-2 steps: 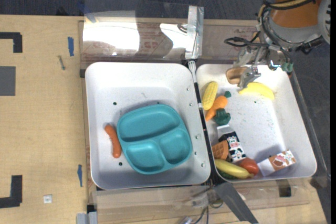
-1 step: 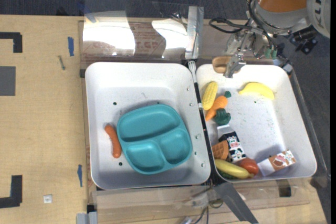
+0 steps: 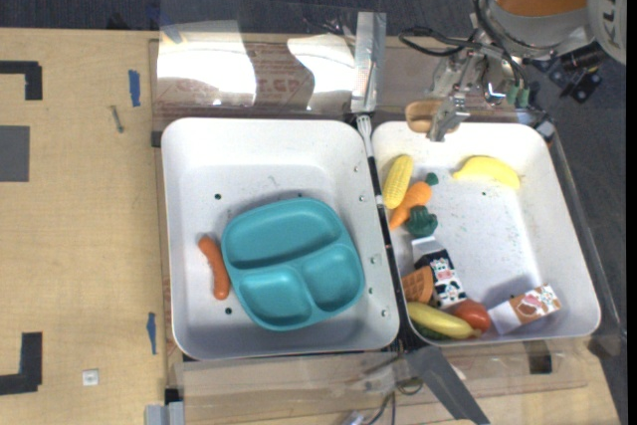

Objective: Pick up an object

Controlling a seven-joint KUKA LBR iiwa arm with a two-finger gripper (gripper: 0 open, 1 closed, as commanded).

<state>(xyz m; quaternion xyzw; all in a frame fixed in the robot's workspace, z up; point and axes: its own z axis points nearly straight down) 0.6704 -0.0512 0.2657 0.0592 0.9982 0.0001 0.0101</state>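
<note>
Gripper [image 3: 445, 122] sits at upper right of frame, over the back rim of the right white bin [image 3: 572, 244], next to a tan rounded item [image 3: 420, 115]; can't tell how its fingers stand. Nothing visibly held. Nearest candidates: yellow plastic banana-like piece [image 3: 488, 171] just below it, yellow toy corn cob [image 3: 397, 179] by the bin's left wall. Both probably light, stiff, a bit slick; grab across the narrow middle. Teal divided plate [image 3: 291, 261] lies in the left bin.

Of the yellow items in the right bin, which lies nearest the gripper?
The corn cob, lying lengthwise by the bin's left wall just below the gripper.
</note>
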